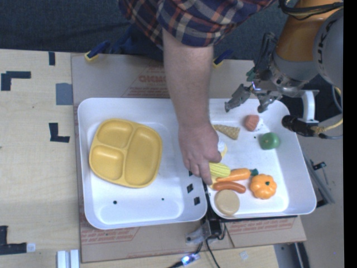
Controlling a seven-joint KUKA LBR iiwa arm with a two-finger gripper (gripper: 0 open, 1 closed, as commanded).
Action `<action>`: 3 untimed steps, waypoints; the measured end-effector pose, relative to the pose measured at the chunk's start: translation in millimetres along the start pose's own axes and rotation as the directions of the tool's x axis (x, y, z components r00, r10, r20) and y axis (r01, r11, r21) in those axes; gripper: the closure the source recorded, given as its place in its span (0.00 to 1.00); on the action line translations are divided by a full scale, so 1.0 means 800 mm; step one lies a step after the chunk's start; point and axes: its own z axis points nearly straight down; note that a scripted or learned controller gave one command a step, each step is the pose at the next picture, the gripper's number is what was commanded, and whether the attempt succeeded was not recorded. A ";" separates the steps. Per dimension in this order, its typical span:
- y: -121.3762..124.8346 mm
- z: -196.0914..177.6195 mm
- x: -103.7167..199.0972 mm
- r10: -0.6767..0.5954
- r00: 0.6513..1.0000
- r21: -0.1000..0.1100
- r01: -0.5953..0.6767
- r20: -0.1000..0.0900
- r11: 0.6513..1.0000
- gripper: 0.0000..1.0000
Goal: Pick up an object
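The gripper (249, 101) is seen above the right bin's (298, 191) far edge, its 2 fingers spread wide with nothing between them. Toy food is scattered in that bin: a pumpkin (263, 186), a carrot (236, 175), a sausage (229, 187). A person's hand (199, 149) is laid on the corn (220, 170).

A light wooden bench (33, 166) is lying under even light, carrying black tape marks (56, 132) and a grey patch (64, 92). A brown cardboard sheet (139, 81) with red print is spreading beneath 2 bins. Dark blue carpet (56, 15) is showing beyond.
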 end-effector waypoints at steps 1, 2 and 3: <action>-0.041 0.165 0.016 0.001 1.000 0.016 -0.001 -0.003 1.000 0.00; -0.141 0.191 0.017 0.004 1.000 0.007 -0.004 -0.001 1.000 0.00; -0.163 0.073 0.094 -0.005 1.000 -0.006 0.005 -0.003 1.000 0.00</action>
